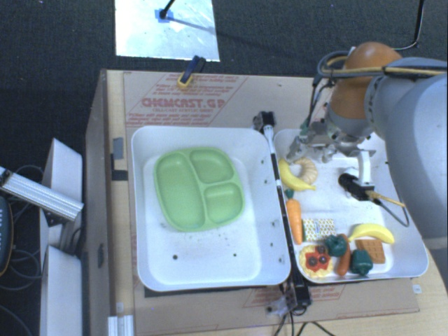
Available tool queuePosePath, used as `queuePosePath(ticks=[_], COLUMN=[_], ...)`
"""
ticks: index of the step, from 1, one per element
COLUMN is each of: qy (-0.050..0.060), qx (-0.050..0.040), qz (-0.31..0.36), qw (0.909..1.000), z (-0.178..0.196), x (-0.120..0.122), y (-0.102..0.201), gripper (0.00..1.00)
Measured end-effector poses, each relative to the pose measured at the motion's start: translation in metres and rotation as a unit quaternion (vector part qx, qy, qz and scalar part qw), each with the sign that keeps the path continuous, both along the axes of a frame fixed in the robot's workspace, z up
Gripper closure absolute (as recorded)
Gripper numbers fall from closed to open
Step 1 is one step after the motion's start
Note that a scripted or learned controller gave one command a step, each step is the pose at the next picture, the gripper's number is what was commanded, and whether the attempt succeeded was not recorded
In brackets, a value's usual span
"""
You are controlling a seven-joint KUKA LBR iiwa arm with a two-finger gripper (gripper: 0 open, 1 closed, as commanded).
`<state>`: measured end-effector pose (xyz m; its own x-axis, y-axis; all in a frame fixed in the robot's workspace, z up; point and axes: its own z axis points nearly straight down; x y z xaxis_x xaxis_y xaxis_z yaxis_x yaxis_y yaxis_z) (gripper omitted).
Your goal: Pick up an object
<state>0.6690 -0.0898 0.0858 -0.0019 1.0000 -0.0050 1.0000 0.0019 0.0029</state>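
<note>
My gripper (pixel 313 150) hangs low over the far left corner of the right bin (pixel 411 256). Directly under it lies a tan croissant-shaped piece (pixel 307 169), touching a yellow banana (pixel 292 178) to its left. Nothing shows between the fingers. Toward the front of this bin lie an orange carrot (pixel 295 220), a checkered cracker (pixel 319 227), a second banana (pixel 372 232), a slice of toast (pixel 373 250), two green peppers (pixel 337 244) (pixel 361 262) and a round pizza piece (pixel 316 260).
The left bin (pixel 210 271) holds a green divided plate (pixel 198 187). A thin divider (pixel 278 187) runs between the two bins. The arm's grey body (pixel 413 138) overhangs the right bin's far right side.
</note>
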Motion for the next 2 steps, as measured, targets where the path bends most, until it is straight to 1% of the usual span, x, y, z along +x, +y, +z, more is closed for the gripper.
queuePosePath(ticks=[2], qy=[0.000], qx=[-0.0010], qz=[0.000], qw=[1.0000], z=[0.0003], x=[0.0000], y=[0.0027], gripper=[0.00])
